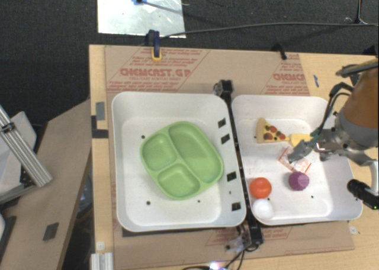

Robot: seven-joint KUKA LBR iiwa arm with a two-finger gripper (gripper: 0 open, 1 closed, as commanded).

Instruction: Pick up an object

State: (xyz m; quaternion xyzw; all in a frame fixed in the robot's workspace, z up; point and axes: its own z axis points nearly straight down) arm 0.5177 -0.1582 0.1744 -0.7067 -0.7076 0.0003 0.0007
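Two shallow white bins sit side by side on a brown cardboard-covered bench. The left white bin (127, 144) holds a light green plastic plate with three compartments (181, 159), lying near its middle. The right white bin (337, 203) is the landmark for the rest.

Near that bin's back left part lies a triangular toy pizza slice with red spots (269, 131). Just to the pizza's right is a small yellow block (299, 138). Toward the bin's front left corner rests an orange-red ball (260, 187), and touching it on the front side is a small white ball (263, 208). A purple rounded toy (298, 180) lies near the bin's middle front.

The grey arm reaches in over the bin's right wall, and its two-finger gripper (298, 155) hangs low over the bin's middle, between the yellow block and the purple toy, beside a pale clear wrapper-like piece (288, 157). Whether its fingers are parted or closed cannot be told, nor whether anything is between them.
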